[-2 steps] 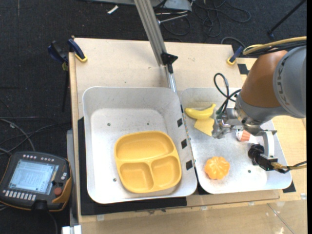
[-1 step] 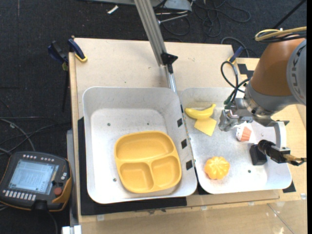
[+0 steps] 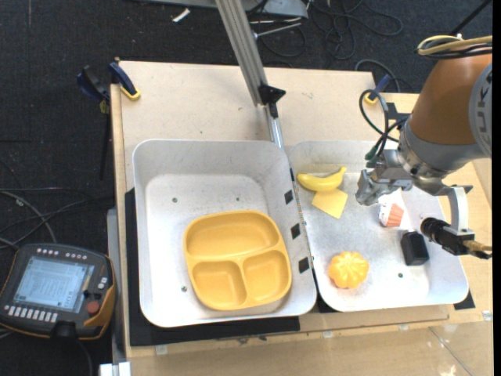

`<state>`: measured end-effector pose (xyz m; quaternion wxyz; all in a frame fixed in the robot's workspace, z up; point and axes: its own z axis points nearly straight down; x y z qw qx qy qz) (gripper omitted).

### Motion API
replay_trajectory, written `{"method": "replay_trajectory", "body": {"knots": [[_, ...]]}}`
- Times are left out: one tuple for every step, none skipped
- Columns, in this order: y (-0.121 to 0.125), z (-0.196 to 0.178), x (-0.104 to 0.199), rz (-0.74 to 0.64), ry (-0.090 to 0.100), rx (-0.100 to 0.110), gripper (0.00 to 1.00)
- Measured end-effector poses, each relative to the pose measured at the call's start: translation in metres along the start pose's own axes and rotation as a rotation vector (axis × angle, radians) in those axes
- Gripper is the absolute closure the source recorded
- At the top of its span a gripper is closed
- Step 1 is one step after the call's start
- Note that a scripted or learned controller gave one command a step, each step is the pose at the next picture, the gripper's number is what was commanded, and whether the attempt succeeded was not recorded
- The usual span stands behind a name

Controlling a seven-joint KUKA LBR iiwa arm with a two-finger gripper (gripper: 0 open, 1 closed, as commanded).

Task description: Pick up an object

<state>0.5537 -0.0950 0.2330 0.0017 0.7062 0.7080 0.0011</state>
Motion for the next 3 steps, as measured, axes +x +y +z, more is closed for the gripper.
{"method": "replay_trajectory", "body": {"knots": [[-0.016,0.002,0.045,-0.004,0.002,0.006,1.00],[-0.028,0.011,0.100,-0.006,0.003,0.007,1.00],[-0.036,-0.003,0.147,-0.006,0.002,0.003,1.00]]}}
